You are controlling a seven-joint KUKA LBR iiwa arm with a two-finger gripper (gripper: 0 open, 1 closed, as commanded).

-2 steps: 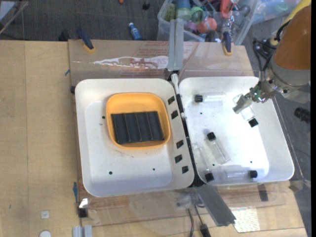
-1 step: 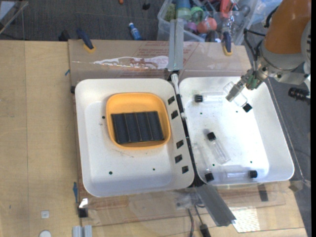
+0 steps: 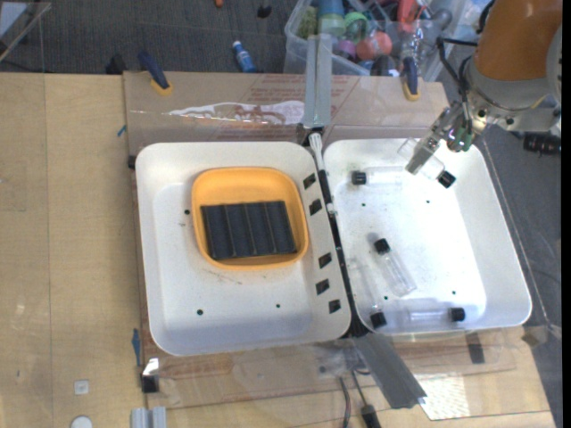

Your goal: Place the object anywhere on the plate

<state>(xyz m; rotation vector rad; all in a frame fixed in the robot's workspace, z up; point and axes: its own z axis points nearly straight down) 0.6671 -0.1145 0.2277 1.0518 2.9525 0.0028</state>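
One clear vial (image 3: pixel 393 267) in right bin (image 3: pixel 500 239), well below gripper (image 3: pixel 426 157), grip state unclear

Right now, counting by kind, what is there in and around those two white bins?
White bins: 2
Orange plate: 1
Black ribbed block, lying on the plate: 1
Small black caps, right bin: 5
Total: 9

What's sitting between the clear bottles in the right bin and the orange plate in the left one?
The raised walls where the two bins meet, carrying small black clips, lie between the clear bottles and the orange plate. A dark ridged block already covers most of the plate. The end effector hovers over the right bin's far edge.
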